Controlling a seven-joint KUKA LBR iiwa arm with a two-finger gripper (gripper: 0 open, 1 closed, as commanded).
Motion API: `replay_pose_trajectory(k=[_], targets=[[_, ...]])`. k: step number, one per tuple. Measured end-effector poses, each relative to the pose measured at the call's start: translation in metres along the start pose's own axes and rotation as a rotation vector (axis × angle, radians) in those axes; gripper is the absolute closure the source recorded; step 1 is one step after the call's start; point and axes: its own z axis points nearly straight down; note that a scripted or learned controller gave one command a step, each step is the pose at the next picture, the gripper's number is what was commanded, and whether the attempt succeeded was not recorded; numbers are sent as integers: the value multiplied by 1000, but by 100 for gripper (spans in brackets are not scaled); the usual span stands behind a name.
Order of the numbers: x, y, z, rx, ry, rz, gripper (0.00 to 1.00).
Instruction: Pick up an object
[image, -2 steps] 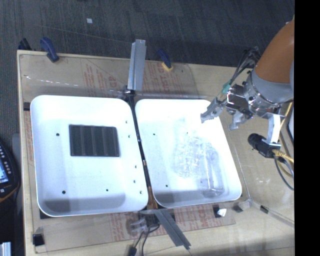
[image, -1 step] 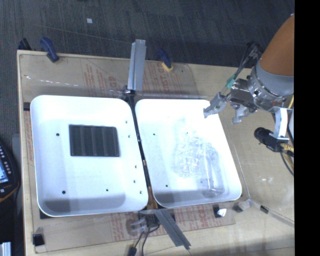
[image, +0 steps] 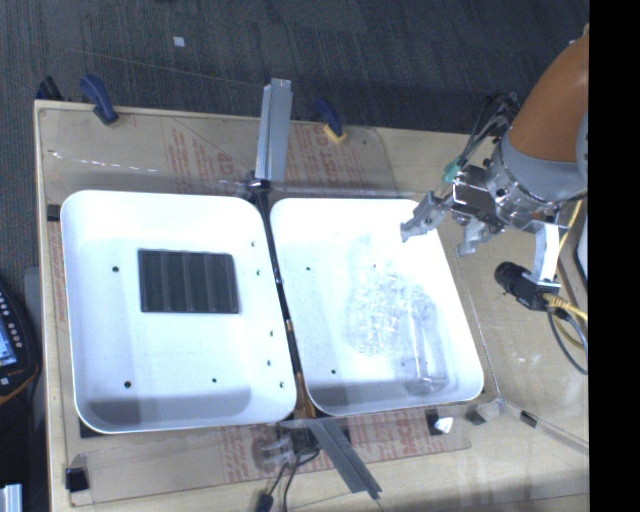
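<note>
Lying in the right bin (image: 300, 300), a clear plastic object (image: 395, 315) sat pale against the white floor. The gripper (image: 440, 225) hovered at the bin's upper right rim, fingers apart, holding nothing. Transparency and crumpled shape risked a missed or slipping grasp.

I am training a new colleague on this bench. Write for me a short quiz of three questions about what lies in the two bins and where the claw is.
1. True or false: the dark ribbed panel lies in the left bin.
2. The clear plastic items lie in which bin? A) left B) right C) both
3. Fill in: the claw is near the right bin's upper ___ corner.

Key
1. True.
2. B. They are see-through and hard to tell apart; one looks like a tube or bottle.
3. Right. No object is seen between its fingers.
</note>
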Motion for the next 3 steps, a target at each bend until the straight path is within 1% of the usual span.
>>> replay_pose_trajectory(k=[1, 2, 3], targets=[[1, 0, -10, 2, 0, -7, 100], [1, 4, -73, -5, 0, -123, 100], [37, 31, 28, 1, 0, 1, 100]])
